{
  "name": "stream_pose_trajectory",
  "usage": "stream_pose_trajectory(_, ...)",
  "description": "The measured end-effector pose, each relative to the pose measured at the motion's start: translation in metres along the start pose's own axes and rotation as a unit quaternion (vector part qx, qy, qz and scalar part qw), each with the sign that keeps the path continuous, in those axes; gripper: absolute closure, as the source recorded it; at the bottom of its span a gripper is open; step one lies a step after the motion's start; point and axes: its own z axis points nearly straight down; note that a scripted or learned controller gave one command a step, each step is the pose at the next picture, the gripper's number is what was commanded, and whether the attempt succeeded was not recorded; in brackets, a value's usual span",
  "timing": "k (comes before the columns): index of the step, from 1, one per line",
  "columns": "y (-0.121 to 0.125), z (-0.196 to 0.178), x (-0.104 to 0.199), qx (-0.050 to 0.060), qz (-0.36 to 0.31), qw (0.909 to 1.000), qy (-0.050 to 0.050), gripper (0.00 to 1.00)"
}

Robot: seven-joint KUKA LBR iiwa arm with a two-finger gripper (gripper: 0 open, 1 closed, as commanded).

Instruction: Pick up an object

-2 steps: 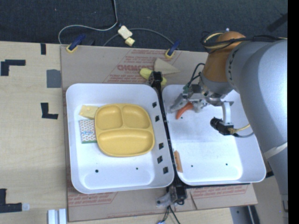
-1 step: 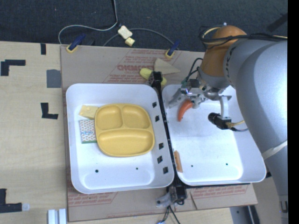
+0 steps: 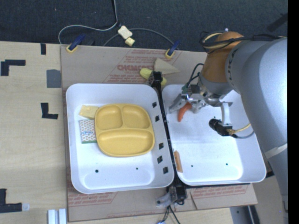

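Gripper (image 3: 186, 105) over right bin (image 3: 219, 164) at ~11 o'clock, fingers clamped on small orange obj (image 3: 182, 113); yellow divided plate (image 3: 124, 129) + cards sit in left bin (image 3: 117, 178).

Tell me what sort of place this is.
Probably a robot lab test bench: two white bins clamped to cardboard, tape markers on the table, and loose cables.

Red print on cardboard sheet (image 3: 135, 64), too blurry; maybe "CHOMP".
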Motion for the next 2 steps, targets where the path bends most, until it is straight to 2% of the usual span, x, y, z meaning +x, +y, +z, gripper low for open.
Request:
stream_pose_trajectory(1, 0.021, 0.001, -0.005, 0.001, -0.001, 1.0, 0.001, 0.0)
stream_pose_trajectory(2, 0.006, 0.0, -0.007, 0.0, -0.001, 1.0, 0.0, 0.0)
